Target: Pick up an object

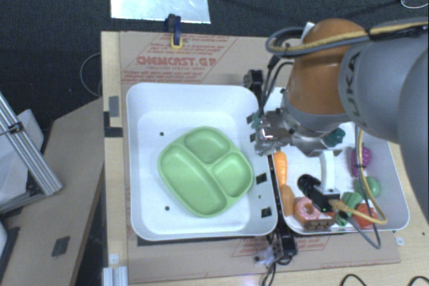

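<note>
Arm over the right bin, much of its contents covered.

Nearest, a doughnut (307, 210), a carrot (280, 167) and other small toys are seen crowded along the right bin's (397, 214) front and left edge. The tool (268, 134) is hidden beneath the wrist; its opening cannot be told. The left bin (144, 110) is taken up by a green divided plate (206, 171), with open room along its far rim.
</note>
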{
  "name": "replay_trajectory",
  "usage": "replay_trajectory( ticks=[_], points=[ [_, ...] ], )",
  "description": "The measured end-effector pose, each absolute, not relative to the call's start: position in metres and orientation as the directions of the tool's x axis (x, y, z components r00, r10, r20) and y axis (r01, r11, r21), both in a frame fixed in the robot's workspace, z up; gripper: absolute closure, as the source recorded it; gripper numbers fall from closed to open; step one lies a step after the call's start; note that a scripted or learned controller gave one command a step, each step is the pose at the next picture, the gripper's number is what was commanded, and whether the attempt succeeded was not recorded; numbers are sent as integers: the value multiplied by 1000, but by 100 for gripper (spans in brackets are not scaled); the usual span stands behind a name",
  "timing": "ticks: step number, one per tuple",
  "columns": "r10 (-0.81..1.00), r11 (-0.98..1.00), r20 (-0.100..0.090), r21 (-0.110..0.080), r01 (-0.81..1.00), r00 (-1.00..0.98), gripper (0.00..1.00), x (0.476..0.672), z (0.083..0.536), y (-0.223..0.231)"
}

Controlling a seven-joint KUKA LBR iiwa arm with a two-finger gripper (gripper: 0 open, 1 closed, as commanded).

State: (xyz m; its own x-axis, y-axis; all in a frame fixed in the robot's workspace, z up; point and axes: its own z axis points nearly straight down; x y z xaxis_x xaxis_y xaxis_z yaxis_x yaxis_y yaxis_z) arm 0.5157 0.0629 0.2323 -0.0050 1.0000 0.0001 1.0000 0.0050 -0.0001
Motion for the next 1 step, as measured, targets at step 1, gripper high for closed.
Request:
replay_trajectory(
  ticks=[1],
  points=[
    [1000,0,-1,0,1000,0,100,521,214,55]
  ],
)
